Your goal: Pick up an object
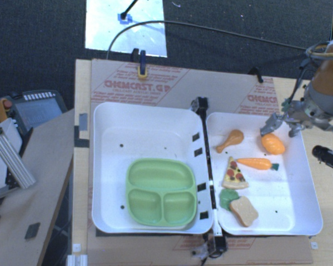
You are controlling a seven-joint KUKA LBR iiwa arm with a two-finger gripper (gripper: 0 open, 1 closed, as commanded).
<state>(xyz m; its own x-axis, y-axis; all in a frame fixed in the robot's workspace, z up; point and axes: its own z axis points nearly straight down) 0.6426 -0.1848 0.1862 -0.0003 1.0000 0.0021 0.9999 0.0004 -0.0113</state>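
The claw [282, 125] hangs spread and empty over the right bin's [303, 187] far corner, just above the orange [273, 144]. The orange is round and sits near the bin wall; I judge the fingers may skid off it or knock the wall. The carrot [256, 163] and drumstick [230, 140] lie near and could be nudged

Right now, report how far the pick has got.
Nothing looks picked yet. The gripper is at the right bin's far corner, open, right above the orange fruit, which lies on the bin floor. The chicken leg, carrot, pizza slice and bread lie there too. Left: close on something and lift.
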